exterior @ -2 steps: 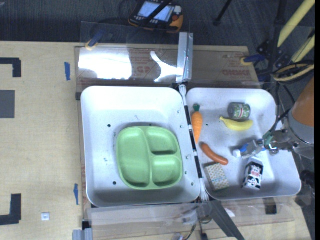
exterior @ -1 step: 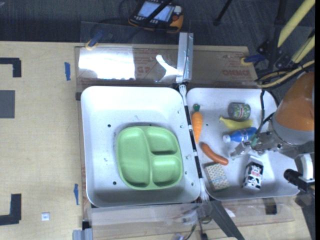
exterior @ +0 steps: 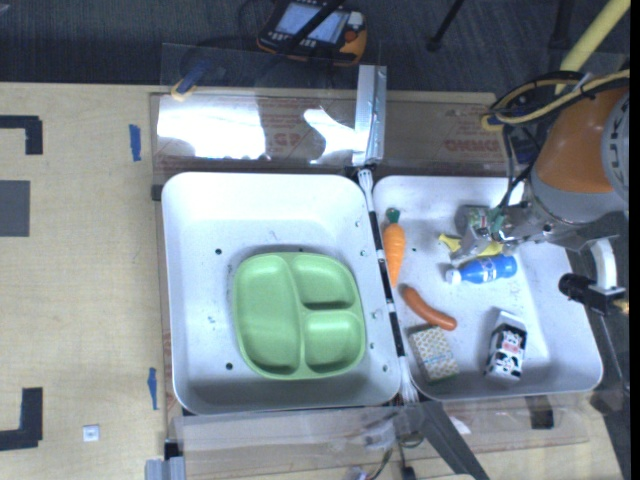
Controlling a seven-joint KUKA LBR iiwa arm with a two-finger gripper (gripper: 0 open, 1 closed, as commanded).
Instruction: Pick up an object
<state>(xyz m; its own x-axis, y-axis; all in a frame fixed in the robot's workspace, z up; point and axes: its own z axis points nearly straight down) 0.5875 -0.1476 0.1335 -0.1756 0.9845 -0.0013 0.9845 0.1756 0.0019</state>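
Fingers (exterior: 484,230) low in right bin (exterior: 560,193), blue bottle (exterior: 484,269) just below

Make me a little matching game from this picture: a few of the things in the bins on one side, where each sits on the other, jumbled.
Things:
1. green tray
2. carrot
3. blue bottle
4. small carton

Places:
A. right bin, beside the divider
B. left bin
C. right bin, front right corner
D. right bin, just below the gripper

Pairs: 1-B, 2-A, 3-D, 4-C
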